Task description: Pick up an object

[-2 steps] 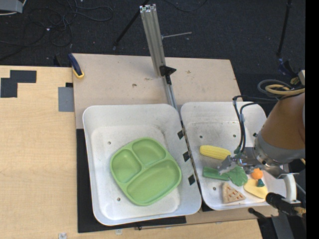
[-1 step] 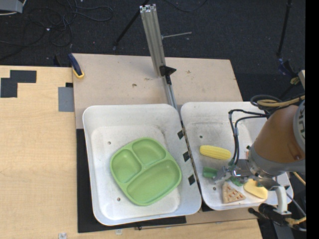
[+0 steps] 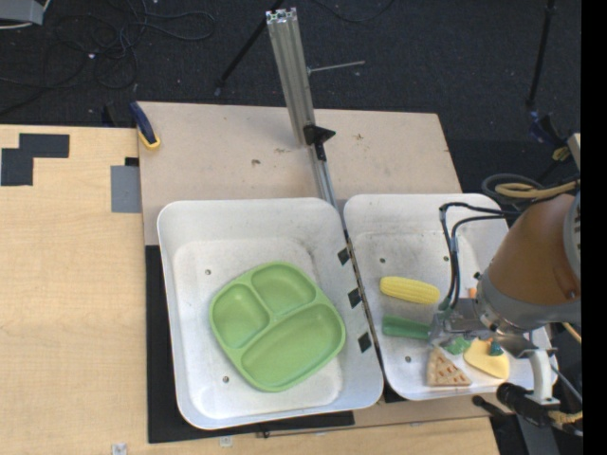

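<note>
The gripper point(image 3: 453, 335) is low in the right bin point(image 3: 398, 221), just right of the dark green piece point(image 3: 406, 328), which lies just below the yellow corn point(image 3: 410, 290); I cannot tell how the claw stands. Many toys crowd here: a waffle wedge point(image 3: 446, 370) and a yellow slice point(image 3: 488, 360) lie below and right of the green piece. To do this step well, I think the arm should close on one toy alone and lift straight up.

Your arm point(image 3: 536, 254) enters from the right, orange band uppermost, wrist bent downward and leftward. The gripper point(image 3: 453, 335) sits low at the end of it. Black cables loop along its upper side.
</note>
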Available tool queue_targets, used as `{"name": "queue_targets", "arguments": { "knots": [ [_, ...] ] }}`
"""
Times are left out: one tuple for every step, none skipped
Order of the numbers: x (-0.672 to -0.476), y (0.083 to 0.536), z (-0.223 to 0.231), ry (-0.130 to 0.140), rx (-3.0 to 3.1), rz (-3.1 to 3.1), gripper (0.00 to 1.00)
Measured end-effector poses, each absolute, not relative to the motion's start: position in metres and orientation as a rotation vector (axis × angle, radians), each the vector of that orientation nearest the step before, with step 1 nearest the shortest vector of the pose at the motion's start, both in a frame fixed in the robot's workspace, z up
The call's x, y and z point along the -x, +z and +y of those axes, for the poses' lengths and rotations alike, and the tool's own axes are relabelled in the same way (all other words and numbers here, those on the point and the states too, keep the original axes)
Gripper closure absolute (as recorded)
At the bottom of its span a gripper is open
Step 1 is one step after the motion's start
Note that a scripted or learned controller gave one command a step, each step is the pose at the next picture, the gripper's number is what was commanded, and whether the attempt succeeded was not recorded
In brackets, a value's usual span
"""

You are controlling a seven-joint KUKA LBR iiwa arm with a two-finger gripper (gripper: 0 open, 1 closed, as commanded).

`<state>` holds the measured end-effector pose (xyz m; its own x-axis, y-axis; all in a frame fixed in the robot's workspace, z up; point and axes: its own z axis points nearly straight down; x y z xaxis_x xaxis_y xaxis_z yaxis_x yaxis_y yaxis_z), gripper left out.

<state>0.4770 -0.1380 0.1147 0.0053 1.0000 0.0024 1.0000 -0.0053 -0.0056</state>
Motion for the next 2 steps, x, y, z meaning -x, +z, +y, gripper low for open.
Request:
{"name": "queue_targets", "arguments": {
  "knots": [
    [-0.480, 0.171, -0.129, -0.003, 2.220, -2.225, 1.00],
    [-0.483, 0.234, -0.127, -0.004, 2.222, -2.227, 1.00]
  ]
}}
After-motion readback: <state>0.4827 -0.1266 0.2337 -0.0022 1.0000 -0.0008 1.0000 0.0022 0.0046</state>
